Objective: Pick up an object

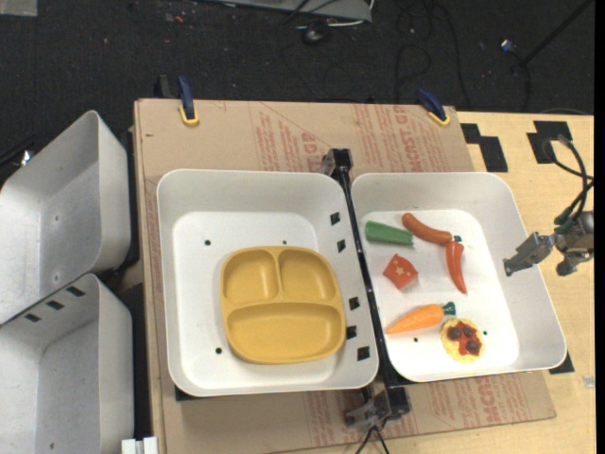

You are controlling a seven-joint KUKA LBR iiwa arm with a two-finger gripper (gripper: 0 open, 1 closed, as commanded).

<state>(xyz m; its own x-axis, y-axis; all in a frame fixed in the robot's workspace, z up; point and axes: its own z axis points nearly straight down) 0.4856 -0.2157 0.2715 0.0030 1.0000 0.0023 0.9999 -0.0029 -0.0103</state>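
The gripper (531, 253) is seen at the far right of the camera view, just past the right rim of the right bin (529, 296), above the bench rather than over the bin floor. Whether it is open or shut cannot be told from this view, and nothing is seen held in it. No object is touched by it.

All the loose objects are found to the left of the gripper, inside the right bin. Nearest to it, a red chili pepper (458, 263) is laid roughly lengthwise, with its top end close to a sausage (427, 228) that is set at a slant farther left and a little farther back. Beyond the sausage, a green block (388, 234) is placed near the divider between the bins. A red strawberry-like piece (401, 271) is seen left of the pepper, apart from it. Toward the front of the bin, lower in the view than the gripper, a carrot (417, 319) is laid at a slant, and just beside its leafy end a small round tart with red topping (463, 340) is placed.

Well to the left, in the left bin (180, 282), a yellow divided plate (282, 303) with three compartments is set flat.
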